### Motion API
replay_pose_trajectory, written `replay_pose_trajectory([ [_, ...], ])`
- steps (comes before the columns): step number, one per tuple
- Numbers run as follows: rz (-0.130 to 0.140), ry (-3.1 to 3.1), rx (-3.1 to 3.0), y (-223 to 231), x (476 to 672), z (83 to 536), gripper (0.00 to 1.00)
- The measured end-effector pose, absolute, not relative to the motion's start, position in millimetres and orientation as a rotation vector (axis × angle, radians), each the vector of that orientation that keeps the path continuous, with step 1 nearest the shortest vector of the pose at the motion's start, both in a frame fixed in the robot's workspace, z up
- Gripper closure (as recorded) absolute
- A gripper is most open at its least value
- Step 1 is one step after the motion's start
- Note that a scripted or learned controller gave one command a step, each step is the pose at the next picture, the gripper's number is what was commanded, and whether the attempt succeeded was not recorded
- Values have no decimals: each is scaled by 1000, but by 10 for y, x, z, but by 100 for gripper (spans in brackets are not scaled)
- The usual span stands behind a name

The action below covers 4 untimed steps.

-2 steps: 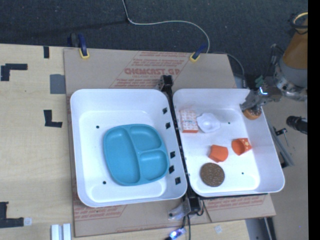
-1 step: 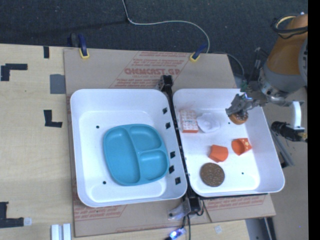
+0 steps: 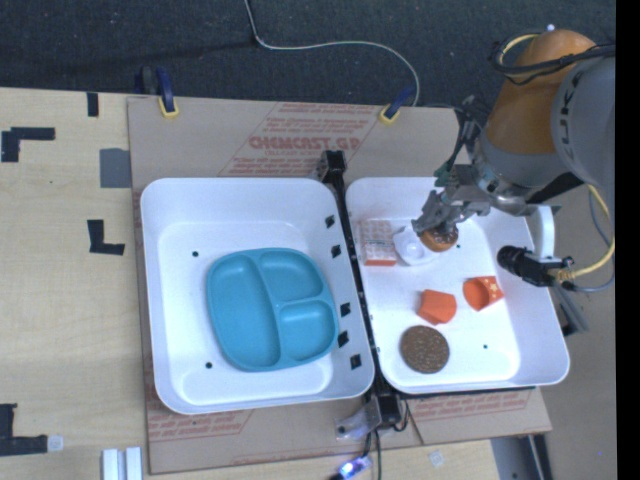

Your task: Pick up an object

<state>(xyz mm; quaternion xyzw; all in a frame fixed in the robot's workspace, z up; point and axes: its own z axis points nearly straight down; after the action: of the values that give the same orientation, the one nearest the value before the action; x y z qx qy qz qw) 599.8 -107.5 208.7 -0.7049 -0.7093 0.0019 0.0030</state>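
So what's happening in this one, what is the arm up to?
The gripper is down in the right bin, low over a small brown item near a white piece and a printed packet. Whether it has a grasp cannot be seen. Two orange pieces and a brown disc lie apart from it. The left bin holds a blue divided plate.

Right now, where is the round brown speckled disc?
The round brown speckled disc lies in the right white bin, near its front edge, just below the orange block.
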Motion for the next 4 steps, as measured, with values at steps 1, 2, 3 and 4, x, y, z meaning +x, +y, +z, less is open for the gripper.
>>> replay_pose_trajectory([
  [1, 7, -2223, -2211, -462, 5902, 2050, 100],
  [2, 6, -2225, -2211, -28, 5885, 2093, 100],
  [3, 5, -2226, -2211, 436, 5811, 2208, 100],
  [4, 6, -2228, -2209, 971, 5708, 2283, 100],
])
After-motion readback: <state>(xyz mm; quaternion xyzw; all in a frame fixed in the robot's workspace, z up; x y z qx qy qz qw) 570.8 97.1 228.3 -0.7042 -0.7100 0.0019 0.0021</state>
